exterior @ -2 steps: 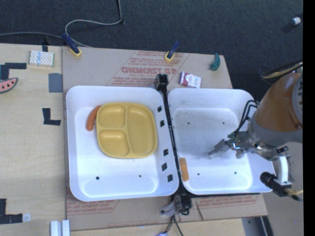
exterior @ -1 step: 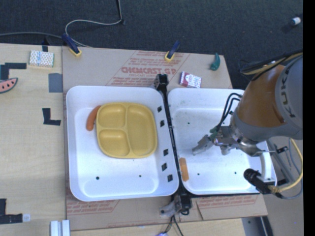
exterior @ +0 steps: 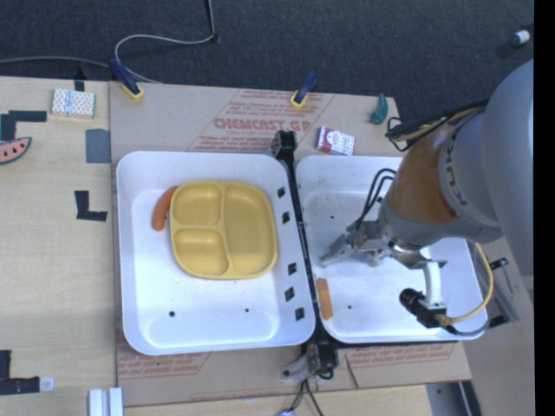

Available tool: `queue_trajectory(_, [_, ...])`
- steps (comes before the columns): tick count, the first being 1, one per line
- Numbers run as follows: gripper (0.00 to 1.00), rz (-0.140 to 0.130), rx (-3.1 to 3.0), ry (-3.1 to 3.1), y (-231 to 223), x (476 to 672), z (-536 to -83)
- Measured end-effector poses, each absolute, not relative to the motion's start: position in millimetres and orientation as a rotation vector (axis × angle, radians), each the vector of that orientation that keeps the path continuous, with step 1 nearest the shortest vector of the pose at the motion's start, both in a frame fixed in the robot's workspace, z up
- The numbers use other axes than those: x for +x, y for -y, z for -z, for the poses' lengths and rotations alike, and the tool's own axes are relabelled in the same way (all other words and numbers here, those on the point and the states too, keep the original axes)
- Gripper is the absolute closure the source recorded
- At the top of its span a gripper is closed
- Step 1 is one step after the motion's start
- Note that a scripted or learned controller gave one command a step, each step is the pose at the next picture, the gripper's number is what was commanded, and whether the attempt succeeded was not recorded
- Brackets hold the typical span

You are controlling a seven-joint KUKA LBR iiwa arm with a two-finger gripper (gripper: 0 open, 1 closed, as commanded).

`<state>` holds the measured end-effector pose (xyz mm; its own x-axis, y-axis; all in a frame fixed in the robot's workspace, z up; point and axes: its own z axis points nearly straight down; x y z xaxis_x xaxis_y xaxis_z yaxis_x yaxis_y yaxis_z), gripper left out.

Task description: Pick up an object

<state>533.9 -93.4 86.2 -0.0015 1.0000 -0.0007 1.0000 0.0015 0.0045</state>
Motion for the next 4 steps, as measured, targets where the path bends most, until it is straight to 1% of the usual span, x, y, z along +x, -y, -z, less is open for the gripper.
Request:
queue_trajectory(1, [1.00,-0.002,2.217,-2.218,94.4,533.9,-95.7])
queue_trajectory(2, [0.00,-0.003,2.217,-2.218,94.3,533.8,-95.6])
queue_trajectory(3, [1.00,-0.002,2.217,-2.221,93.4,533.7,-104.7])
queue_trajectory(4, [0.00,-0.002,2.217,-2.221,93.4,533.6,-104.6])
